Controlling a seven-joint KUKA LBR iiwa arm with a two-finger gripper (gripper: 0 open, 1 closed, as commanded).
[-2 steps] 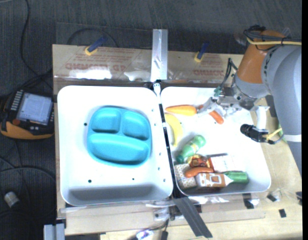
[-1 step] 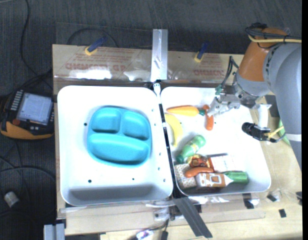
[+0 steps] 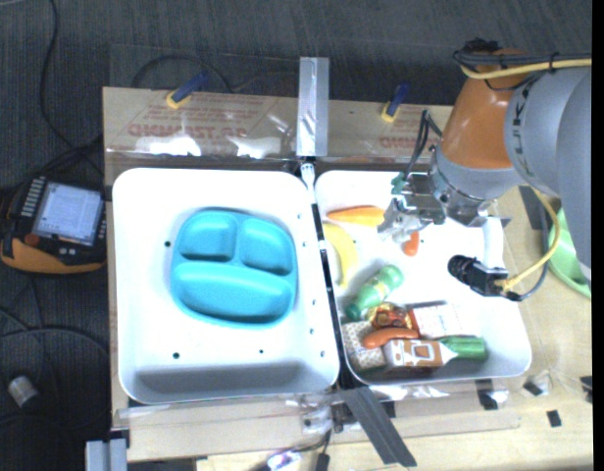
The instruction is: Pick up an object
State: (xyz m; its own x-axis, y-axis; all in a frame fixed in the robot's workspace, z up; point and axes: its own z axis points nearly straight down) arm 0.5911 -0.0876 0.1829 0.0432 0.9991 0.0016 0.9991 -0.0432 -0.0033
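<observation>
My gripper (image 3: 408, 220) hangs over the upper middle of the right bin (image 3: 513, 356), below the arm's orange band. A small orange-red piece (image 3: 411, 245) lies just under its tip; whether it is held or rests on the bin floor is unclear. An orange carrot (image 3: 355, 214) lies just left of the gripper. Below that are a yellow banana (image 3: 342, 254) along the bin's left wall and a green bottle (image 3: 374, 290).
At the right bin's front lie a sausage (image 3: 384, 338), a brown-labelled box (image 3: 417, 353), a green stick-shaped item (image 3: 466, 343) and a white card (image 3: 431, 316). A black part with a cable (image 3: 475, 272) hangs right of the gripper. The left bin (image 3: 145, 361) holds a blue divided plate (image 3: 233, 265).
</observation>
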